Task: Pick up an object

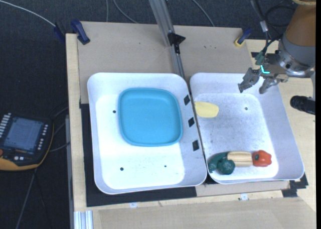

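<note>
A pale yellow object (206,109) lies against the left wall of the right bin (283,122), toward its far end, with bare speckled floor around it. Along the same bin's near wall sit three more pieces in a row, touching: a dark green object (221,164) on the left, a tan cylinder (239,158) in the middle and a red object (261,158) on the right. The gripper (257,82) hangs over the far right corner of this bin, its two fingers (247,81) spread apart with nothing between them, well apart from every piece. In the left bin (100,122) a light blue square plate (150,116) rests flat. A blue clamp (79,31) grips the bench's far left corner.
</note>
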Tool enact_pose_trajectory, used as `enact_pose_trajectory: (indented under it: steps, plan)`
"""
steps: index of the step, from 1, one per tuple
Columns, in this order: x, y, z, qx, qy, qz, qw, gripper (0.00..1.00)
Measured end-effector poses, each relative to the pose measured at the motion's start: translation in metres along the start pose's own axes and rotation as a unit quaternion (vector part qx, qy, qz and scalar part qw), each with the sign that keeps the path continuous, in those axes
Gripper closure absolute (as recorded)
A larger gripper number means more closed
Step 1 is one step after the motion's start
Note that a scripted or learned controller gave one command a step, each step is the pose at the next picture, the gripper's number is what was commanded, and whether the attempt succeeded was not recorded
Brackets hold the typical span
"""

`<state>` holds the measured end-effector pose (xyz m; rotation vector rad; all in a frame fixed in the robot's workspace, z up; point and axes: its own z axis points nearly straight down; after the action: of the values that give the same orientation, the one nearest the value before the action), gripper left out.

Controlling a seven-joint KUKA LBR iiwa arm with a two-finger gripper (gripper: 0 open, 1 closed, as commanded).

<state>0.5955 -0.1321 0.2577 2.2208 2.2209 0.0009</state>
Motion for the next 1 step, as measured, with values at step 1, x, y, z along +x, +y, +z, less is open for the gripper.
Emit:
enact_pose_trajectory:
  steps: [1]
  plan:
    - [0.0, 0.0, 0.0001, 0.0, 0.0, 0.0, 1.0, 0.0]
